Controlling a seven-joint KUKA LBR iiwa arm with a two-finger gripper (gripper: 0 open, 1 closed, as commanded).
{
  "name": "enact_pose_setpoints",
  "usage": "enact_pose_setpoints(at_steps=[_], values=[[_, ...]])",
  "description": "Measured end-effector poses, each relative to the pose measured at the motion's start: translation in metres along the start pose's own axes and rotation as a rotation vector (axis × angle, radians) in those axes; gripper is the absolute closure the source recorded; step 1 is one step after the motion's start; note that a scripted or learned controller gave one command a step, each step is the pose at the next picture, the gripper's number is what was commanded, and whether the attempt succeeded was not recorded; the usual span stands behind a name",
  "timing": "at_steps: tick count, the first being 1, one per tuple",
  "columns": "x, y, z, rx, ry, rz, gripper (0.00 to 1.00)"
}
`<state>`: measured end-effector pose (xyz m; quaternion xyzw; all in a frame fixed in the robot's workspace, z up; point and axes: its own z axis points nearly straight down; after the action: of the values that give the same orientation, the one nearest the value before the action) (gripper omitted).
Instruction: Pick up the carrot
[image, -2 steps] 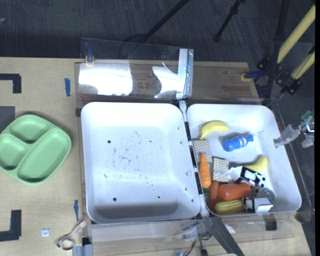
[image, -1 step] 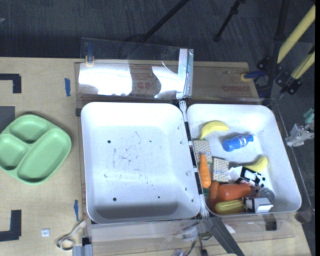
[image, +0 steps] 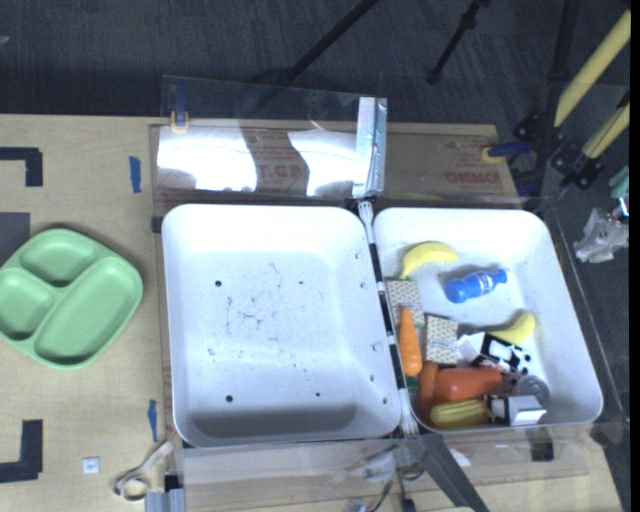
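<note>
Carrot lies upright against right bin's left wall; claw state apparently untellable.

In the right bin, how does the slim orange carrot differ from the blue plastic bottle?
The slim orange carrot lies hard against the right bin's left wall, pointing up and down the view; the blue plastic bottle lies nearer the middle, running roughly across. The carrot is thin and tapered; the bottle is thicker and stubby, with a pale end. The carrot sits among clutter near the front; the bottle lies further back. Both lie flat in the same bin.
</note>
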<state>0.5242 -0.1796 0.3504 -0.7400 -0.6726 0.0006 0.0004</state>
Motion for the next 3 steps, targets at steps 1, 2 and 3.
enact_pose_setpoints(at_steps=[1, 2, 3], values=[[-0.037, 0.006, -0.082, 0.0, 0.0, 0.088, 1.0], [-0.035, 0.007, -0.091, 0.0, -0.002, 0.084, 1.0], [-0.034, 0.008, -0.1, 0.0, -0.003, 0.082, 1.0]])
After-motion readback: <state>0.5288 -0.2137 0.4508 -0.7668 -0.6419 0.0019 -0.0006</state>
